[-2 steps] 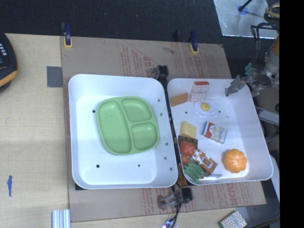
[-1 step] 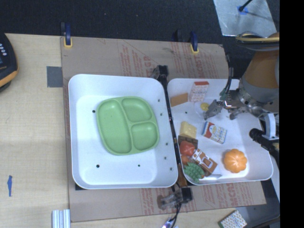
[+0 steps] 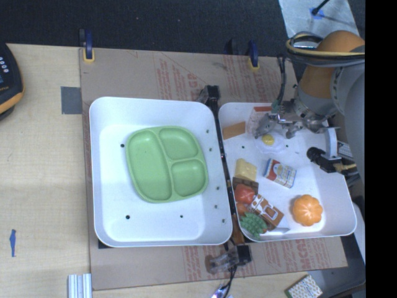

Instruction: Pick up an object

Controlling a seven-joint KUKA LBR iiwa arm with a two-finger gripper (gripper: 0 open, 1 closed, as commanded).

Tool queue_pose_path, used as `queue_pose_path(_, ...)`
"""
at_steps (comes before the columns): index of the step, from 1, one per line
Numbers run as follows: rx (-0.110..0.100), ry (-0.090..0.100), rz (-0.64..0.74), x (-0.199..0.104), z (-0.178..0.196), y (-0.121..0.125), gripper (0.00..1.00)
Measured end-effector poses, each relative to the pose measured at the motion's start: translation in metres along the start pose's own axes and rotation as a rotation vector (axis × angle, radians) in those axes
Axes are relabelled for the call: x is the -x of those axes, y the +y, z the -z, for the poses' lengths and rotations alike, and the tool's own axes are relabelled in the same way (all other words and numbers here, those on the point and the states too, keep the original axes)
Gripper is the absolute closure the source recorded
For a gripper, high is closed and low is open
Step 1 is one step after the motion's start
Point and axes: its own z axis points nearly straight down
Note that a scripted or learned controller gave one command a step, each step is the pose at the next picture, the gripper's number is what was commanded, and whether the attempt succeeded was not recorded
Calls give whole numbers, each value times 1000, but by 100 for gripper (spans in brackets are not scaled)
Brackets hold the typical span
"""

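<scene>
In the camera view, the glossy white right-hand bin (image 3: 347,223) serves as landmark. Inside it near the front lies a round, dimpled orange fruit (image 3: 307,210); toward the middle sits a small red-and-white printed carton (image 3: 280,172). Along its left wall lie a pale yellow block (image 3: 245,169), a red tomato-like piece (image 3: 244,195), a brown patterned packet (image 3: 267,210) and leafy green plastic (image 3: 252,223). At its far edge the metal gripper (image 3: 277,125) hangs above a small yellow lump (image 3: 268,139); I cannot tell how it is set. Left of this bin, a smooth green three-compartment plate (image 3: 166,163) rests in the other white bin (image 3: 105,222).
</scene>
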Motion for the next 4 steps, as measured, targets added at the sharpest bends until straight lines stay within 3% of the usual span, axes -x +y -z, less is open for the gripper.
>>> queue_pose_path(1,-1,-2,2,1,15,-1,100)
queue_pose_path(2,8,4,3,-85,110,-32,100)
queue_pose_path(3,-2,1,-3,-80,103,-34,0)
queue_pose_path(4,-8,2,-4,-114,110,-108,0)
